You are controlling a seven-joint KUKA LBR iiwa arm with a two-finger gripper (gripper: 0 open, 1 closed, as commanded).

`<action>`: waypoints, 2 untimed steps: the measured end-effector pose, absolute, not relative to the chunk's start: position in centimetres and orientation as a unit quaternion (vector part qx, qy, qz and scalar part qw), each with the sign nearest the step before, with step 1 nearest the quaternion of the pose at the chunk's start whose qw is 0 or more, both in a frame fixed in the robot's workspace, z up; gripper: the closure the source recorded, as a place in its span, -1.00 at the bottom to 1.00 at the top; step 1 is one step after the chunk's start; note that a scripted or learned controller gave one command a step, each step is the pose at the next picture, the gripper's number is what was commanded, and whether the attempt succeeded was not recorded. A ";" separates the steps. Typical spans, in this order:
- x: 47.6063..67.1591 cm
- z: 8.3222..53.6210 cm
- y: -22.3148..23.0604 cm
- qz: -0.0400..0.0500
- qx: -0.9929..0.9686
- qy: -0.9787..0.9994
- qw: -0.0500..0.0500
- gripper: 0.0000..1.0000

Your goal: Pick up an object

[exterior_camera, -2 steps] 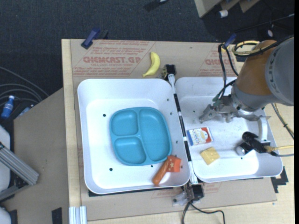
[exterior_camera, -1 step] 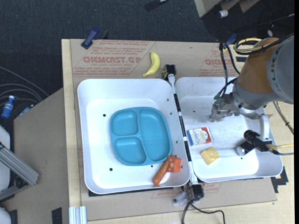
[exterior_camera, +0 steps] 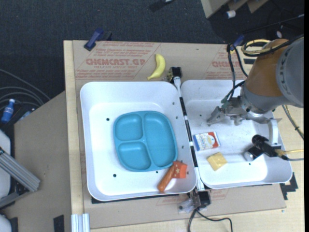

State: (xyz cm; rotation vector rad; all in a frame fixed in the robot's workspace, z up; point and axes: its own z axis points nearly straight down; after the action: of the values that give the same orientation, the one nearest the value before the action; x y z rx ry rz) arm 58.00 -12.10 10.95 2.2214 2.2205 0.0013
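— Where was the pincer (exterior_camera: 216, 116)?

— I saw it low in the right bin (exterior_camera: 270, 170), right of centre, spread and grasping nothing.

— And the targets?

— A small card packet (exterior_camera: 206, 140) and yellow block (exterior_camera: 217, 161) lay just below it. I judged approach underway; next, descend onto the packet.

Red print on the brown board (exterior_camera: 120, 57) under the bins — reads "CHEMCAST G.P", approx., to the left of the banana, w/ smaller lines above and below too small to read. Same red print repeats at the board's right end, cut off behind the arm — only "CHEM" or so legible. Small card (exterior_camera: 206, 140) in the right bin has a red/white/blue label; its text is too small to make out.
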 end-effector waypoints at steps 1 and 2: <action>58.1 11.9 -12.1 0.001 0.707 0.707 0.001 1.00; 66.2 22.6 -9.8 0.001 0.706 0.708 0.002 1.00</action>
State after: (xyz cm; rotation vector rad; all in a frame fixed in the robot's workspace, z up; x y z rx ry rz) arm 66.25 -9.84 22.64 2.2162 2.2213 0.0042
